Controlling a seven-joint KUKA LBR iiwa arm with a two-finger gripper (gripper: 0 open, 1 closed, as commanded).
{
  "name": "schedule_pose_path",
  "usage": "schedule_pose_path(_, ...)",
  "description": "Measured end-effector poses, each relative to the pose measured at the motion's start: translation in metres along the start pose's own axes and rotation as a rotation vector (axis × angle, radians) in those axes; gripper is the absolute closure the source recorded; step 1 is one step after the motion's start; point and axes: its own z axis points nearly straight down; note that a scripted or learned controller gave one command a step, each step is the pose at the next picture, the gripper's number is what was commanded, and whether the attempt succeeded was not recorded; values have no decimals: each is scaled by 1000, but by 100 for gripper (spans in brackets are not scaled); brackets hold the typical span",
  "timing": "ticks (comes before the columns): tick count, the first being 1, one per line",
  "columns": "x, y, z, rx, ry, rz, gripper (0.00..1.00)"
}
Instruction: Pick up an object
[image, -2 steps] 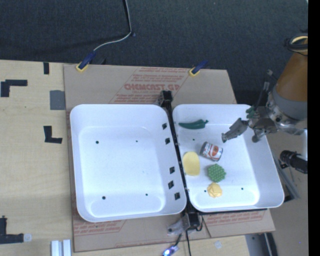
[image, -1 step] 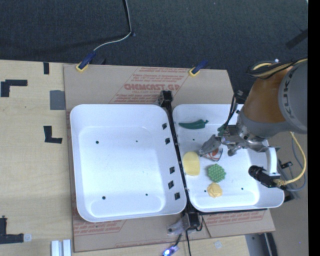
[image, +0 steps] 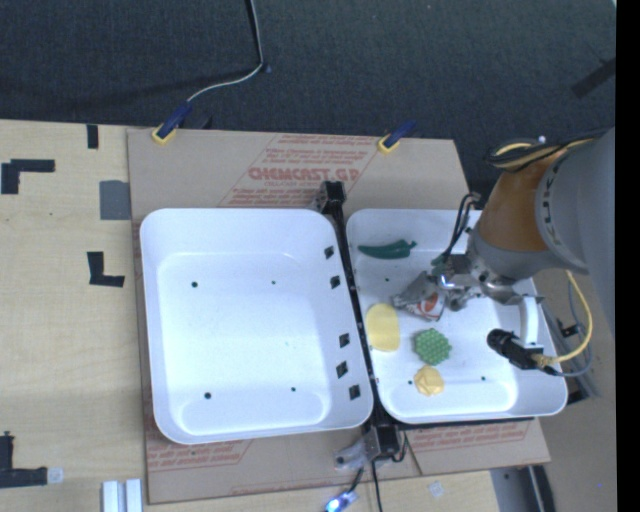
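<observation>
The right bin (image: 470, 400) holds several small objects: a dark green pepper-like piece (image: 388, 248) at the back, a pale yellow oval (image: 382, 328) near the divider, a green dotted round piece (image: 432, 346) and a small yellow lump (image: 429, 381) toward the front. My gripper (image: 428, 297) reaches in from the right and hangs low over the bin's middle, just above the green dotted piece. A red and white object (image: 431, 303) shows at its tips. The grey arm with its orange band (image: 512, 215) covers the bin's right side.
The left bin (image: 240, 330) lies beside the right one, split from it by a black clip rail (image: 345, 300). Both rest on a cardboard sheet (image: 300, 165) on the wooden bench. A black cable and yellow wire (image: 525, 350) hang by the wrist.
</observation>
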Motion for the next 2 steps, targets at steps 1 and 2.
schedule_pose_path(1,1,0,-13,-8,-7,-3,100)
schedule_pose_path(2,75,67,-106,-14,-5,-12,100)
